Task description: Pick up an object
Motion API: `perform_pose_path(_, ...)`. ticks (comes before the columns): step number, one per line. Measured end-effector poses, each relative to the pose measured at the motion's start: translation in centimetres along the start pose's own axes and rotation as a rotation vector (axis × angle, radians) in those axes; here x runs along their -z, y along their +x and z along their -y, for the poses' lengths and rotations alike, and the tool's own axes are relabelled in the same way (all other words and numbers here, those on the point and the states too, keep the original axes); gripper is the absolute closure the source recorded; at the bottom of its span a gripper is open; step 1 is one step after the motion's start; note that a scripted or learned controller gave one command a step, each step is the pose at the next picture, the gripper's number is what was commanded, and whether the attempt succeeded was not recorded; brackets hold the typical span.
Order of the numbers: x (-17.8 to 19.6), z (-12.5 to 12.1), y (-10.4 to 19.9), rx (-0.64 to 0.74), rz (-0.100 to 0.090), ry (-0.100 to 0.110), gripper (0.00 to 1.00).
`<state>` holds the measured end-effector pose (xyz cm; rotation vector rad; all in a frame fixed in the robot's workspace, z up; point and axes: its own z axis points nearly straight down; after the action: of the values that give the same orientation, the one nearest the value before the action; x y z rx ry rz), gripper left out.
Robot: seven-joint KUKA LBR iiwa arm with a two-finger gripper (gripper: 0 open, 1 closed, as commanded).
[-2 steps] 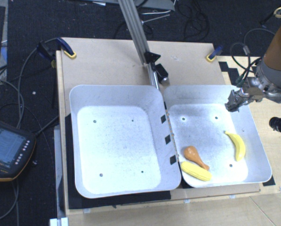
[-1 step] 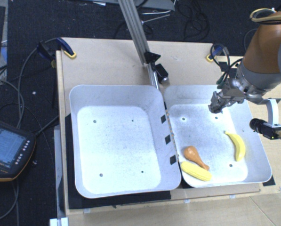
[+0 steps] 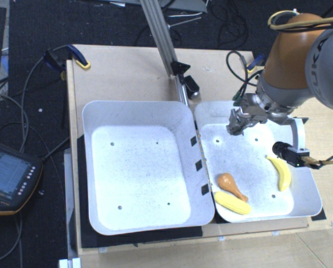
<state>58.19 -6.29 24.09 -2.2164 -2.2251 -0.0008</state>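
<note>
Arm point(image 3: 300, 54) enters from the upper right of the frame, orange band above the wrist, and reaches down over the right bin point(image 3: 305, 208). Gripper point(image 3: 237, 126) hangs over the upper left part of that bin, near its back wall, pointing down and left. Whether the fingers are open or closed cannot be told from this angle; nothing is seen between them. Right bin contents: a banana point(image 3: 282, 172) at centre right, lying roughly upright in the frame with a slight curve; a second yellow piece point(image 3: 232, 203) at the lower left corner of the bin, lying at a slant against the front edge; an orange pear-shaped item point(image 3: 233, 185) just above it, the two touching or nearly so. All three sit toward the lower half of the bin, well apart from the gripper. A black fitting point(image 3: 286, 151) on a white bracket sits just above the banana's top end. Left bin point(image 3: 91, 149) fills the centre left of the frame, its right rim overlapping the right bin's left rim. Both bins rest on the pale wooden counter point(image 3: 121, 71). A slanted metal rail point(image 3: 160, 32) runs from the top centre down to the bins' junction. A handheld pendant point(image 3: 7, 177) lies on the dark floor at far left.
</note>
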Motion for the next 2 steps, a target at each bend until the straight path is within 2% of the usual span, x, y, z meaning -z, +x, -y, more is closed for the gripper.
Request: perform_pose_path(2, 1.2, -2.4, 10.6, 0.000, 0.000, 0.000, 1.00)
